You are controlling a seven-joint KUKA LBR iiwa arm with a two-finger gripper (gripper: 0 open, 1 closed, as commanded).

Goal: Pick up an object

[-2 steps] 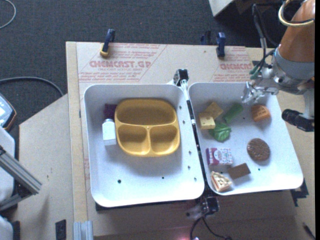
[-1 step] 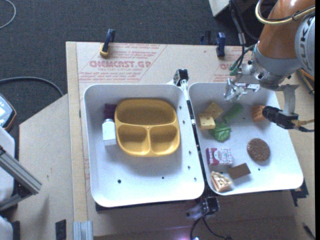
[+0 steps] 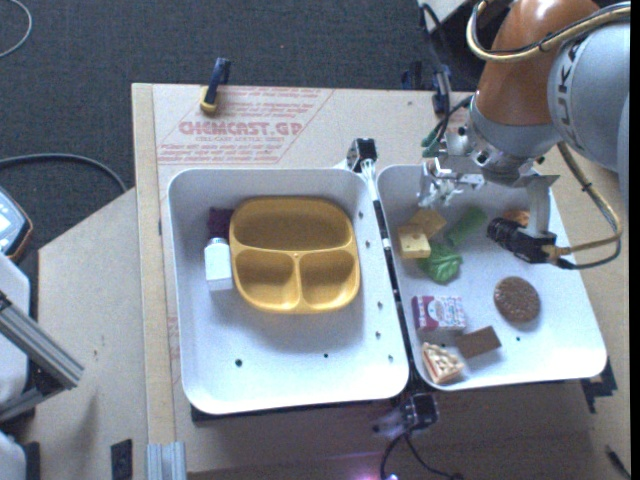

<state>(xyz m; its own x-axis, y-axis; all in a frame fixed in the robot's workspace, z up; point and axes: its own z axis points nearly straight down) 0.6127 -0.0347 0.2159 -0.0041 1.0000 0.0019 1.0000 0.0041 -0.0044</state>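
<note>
My gripper (image 3: 443, 186) hangs over the far left part of the right bin (image 3: 580, 318), under the orange wrist band. Just below it lies a yellow cheese wedge (image 3: 417, 238), with a tan piece (image 3: 430, 218) at its top edge right under the gripper. Whether the gripper touches either one is not clear. A green leafy item (image 3: 441, 265) and a green pepper-like piece (image 3: 462, 226) lie beside the wedge. Nearer the front are a round brown cookie (image 3: 517, 301), a pink carton (image 3: 440, 313), a brown chocolate bar (image 3: 480, 342) and a pizza slice (image 3: 443, 363).
The left bin (image 3: 200, 358) holds a yellow divided tray (image 3: 293, 253), a small white bottle (image 3: 217, 262) and a dark purple item (image 3: 220, 218). A black cylinder (image 3: 518, 239) on the arm hangs over the right bin. A small orange item (image 3: 517, 216) sits behind it.
</note>
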